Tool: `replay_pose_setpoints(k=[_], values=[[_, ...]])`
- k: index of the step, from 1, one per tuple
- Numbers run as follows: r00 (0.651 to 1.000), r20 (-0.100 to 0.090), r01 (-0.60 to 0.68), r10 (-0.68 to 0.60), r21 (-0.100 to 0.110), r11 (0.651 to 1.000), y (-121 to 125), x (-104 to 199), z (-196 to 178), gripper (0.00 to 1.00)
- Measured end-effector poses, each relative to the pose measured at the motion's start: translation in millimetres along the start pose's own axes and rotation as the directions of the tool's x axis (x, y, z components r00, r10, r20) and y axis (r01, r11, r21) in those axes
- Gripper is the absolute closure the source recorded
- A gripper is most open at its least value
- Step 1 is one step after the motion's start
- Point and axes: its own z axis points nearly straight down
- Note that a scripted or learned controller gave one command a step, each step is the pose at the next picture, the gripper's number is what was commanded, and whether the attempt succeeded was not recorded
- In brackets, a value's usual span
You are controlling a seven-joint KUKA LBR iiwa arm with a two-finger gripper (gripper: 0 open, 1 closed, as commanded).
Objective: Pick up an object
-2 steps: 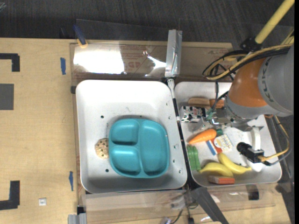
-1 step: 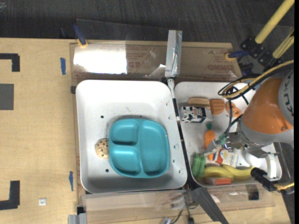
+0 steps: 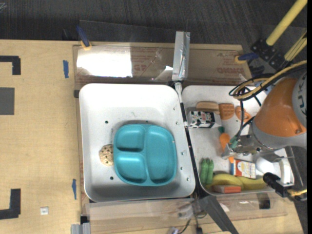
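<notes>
1. Two shallow white bins sit side by side on the bench: the left bin (image 3: 92,101) and the right bin (image 3: 195,92).
2. In the left bin lies a teal divided plate (image 3: 145,153) (three compartments), and a speckled cookie (image 3: 106,154) rests just beside its left edge, touching or nearly so.
3. The right bin holds the clutter: a black-and-white carton (image 3: 202,119) near the divider, a bread-like roll (image 3: 207,106) just above it, and an orange-brown piece (image 3: 226,111) beside that.
4. Along the bin's near wall lie a green vegetable (image 3: 206,169), a yellow banana (image 3: 234,181) and a small orange-and-white carton (image 3: 243,169) just above the banana.
5. The grey arm (image 3: 280,116) with its orange band reaches in from the right, and the gripper (image 3: 234,147) hangs low over the middle of the right bin, next to a small orange item (image 3: 224,141).
6. Whether its fingers are spread or closed I cannot tell; the wrist hides them.
</notes>
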Motion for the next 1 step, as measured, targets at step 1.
replay_pose_setpoints(k=[1], values=[[0.996, -0.005, -0.094, 0.094, 0.009, 0.996, 37.3, 53.3, -87.3, 1.00]])
